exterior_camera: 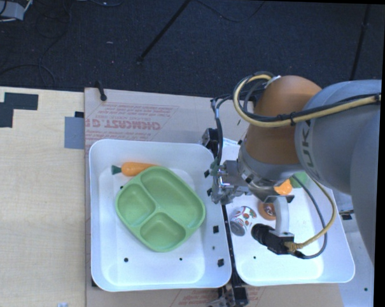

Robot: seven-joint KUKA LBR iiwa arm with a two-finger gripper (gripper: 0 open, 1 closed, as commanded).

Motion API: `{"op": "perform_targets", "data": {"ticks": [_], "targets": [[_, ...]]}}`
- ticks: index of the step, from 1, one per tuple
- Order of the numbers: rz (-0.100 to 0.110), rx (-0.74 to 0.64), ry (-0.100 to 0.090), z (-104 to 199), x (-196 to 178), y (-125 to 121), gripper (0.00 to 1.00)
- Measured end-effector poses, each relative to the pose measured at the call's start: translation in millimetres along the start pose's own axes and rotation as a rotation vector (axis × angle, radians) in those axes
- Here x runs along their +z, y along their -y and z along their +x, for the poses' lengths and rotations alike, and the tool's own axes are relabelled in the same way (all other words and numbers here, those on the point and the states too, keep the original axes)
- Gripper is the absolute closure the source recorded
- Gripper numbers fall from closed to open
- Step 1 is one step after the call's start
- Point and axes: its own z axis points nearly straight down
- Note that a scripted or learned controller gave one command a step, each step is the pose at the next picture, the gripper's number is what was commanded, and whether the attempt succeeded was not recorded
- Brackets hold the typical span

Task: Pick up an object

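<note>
Logging the bench as I am seeing it from the remote station, with the green divided plate [159, 208] as my landmark.

Item one: the green divided plate is lying flat in the left bin [111, 267], tilted on the diagonal, its three compartments showing nothing in them.

Item two: an orange carrot [138, 169] is lying just beyond the plate's far edge, tucked against it and partly hidden by the rim, green tip pointing away from the arm.

Item three: the right bin [314, 273], across the divider from the plate, is holding several small pieces. A small white patterned cup [242, 217] is lying near the divider, and a round brown-and-orange piece [268, 211] is sitting just past it. An orange bit and a green bit are peeking out under the arm; too hidden for me to name.

Item four: the arm [289, 122] is reaching down over the right bin, well to the plate's right, and the gripper [224, 190] is hanging by the divider. I cannot tell its state from this slant, and I am seeing nothing between its tips.

Judgement: nothing is being lifted yet. I am guessing the cup is the likeliest target, since the gripper is hovering nearest it.
</note>
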Motion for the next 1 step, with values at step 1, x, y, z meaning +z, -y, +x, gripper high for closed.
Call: {"op": "perform_targets", "data": {"ticks": [1], "targets": [[0.0, 0.0, 0.001, 51.7, -8.7, -7.4, 1.0]]}}
